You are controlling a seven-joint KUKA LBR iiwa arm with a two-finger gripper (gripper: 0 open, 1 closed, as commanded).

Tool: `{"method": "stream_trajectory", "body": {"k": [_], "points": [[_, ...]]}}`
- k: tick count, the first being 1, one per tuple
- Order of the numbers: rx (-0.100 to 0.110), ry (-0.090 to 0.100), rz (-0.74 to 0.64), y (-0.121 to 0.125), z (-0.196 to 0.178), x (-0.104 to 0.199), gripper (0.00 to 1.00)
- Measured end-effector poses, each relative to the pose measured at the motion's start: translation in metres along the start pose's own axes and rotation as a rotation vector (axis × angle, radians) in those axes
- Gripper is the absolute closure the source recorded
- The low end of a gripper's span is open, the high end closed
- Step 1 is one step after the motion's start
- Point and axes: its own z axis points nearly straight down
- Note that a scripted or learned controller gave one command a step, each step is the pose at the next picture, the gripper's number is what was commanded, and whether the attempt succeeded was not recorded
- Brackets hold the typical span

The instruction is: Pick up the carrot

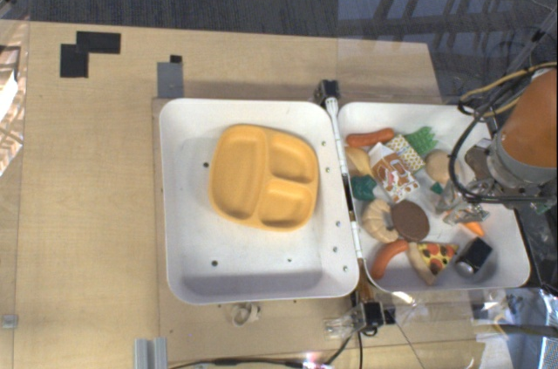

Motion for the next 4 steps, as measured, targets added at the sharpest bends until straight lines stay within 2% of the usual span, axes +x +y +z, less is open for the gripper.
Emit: {"method": "stream_trajectory", "body": {"k": [1, 2, 3, 4], "points": [[-0.001, 0.001, 0.0, 0.0, 0.001, 0.0, 0.0], [0.007, -0.009, -0.003, -0.001, -0.013, -0.004, 1.0], [-0.006, 0.005, -0.15, 0.013, 0.012, 0.02, 1.0], [-0.006, 0.003, -0.152, 0.014, 0.012, 0.02, 0.0]]}}
